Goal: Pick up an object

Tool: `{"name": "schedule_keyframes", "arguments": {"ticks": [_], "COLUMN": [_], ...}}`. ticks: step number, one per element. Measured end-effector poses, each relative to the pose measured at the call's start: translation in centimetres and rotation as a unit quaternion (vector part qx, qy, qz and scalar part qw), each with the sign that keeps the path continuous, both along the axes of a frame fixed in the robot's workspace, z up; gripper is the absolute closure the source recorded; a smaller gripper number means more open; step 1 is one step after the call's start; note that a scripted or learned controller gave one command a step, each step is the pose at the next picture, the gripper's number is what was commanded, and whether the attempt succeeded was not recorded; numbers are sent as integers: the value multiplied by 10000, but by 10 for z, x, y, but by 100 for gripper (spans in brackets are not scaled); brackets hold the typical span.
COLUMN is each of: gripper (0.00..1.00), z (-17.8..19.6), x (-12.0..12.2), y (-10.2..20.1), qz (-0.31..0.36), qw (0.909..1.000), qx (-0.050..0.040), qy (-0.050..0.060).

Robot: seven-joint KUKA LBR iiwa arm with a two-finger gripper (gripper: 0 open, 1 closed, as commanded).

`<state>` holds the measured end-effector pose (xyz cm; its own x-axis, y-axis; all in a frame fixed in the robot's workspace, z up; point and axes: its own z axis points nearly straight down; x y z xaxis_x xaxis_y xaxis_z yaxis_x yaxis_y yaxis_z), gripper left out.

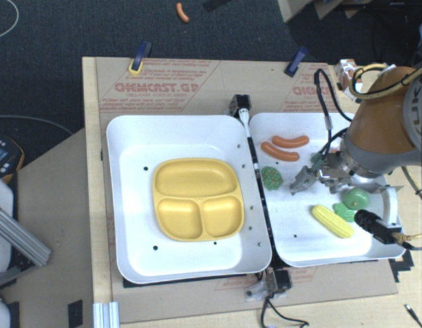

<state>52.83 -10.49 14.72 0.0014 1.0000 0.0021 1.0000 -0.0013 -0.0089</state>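
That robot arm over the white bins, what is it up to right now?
The grey and orange arm reaches in from the right over the right bin, which holds toy food: two sausages, a broccoli floret, a corn cob and a green piece. Its gripper sits low beside the broccoli, with nothing visibly between its fingers. The left bin holds a yellow divided plate, untouched.

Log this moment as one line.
gripper: open, low in right bin, holding nothing | nearest: broccoli | also there: two sausages, corn | left bin: yellow tray
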Motion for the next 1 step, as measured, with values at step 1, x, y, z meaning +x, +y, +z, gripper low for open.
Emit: {"name": "schedule_keyframes", "arguments": {"ticks": [1], "gripper": [0], "z": [-57], "x": [7], "y": [-5], "qz": [3], "qw": [10000], "qx": [0], "qy": [-8]}}
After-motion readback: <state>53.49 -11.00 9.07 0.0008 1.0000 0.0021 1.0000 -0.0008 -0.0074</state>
